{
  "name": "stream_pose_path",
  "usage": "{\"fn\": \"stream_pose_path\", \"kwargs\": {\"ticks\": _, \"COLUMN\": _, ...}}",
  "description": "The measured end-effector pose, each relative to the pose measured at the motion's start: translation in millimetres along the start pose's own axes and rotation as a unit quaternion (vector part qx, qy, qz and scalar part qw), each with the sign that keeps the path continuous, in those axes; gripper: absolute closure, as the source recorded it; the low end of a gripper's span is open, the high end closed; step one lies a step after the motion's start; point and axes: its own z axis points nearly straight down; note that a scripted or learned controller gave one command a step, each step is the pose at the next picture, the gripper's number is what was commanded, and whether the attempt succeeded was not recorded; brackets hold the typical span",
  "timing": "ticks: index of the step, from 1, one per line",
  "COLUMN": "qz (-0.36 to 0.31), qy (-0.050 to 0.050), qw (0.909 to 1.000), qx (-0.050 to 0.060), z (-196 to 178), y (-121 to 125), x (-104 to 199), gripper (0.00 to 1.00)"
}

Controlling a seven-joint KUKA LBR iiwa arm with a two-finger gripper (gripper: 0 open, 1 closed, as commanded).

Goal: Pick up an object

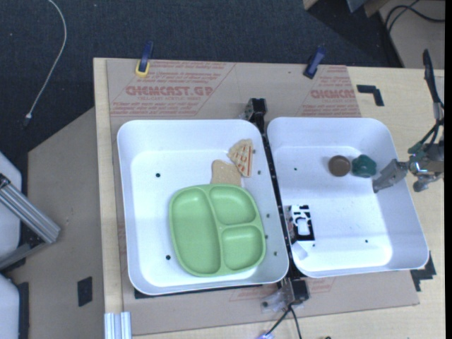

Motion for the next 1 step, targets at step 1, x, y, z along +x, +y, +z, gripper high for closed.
{"fn": "stream_pose_path", "kwargs": {"ticks": 1, "qz": -0.002, "qy": -0.002, "qw": 1.0000, "qx": -0.006, "z": -6.5, "y": 2.4, "x": 0.7, "gripper": 0.00}}
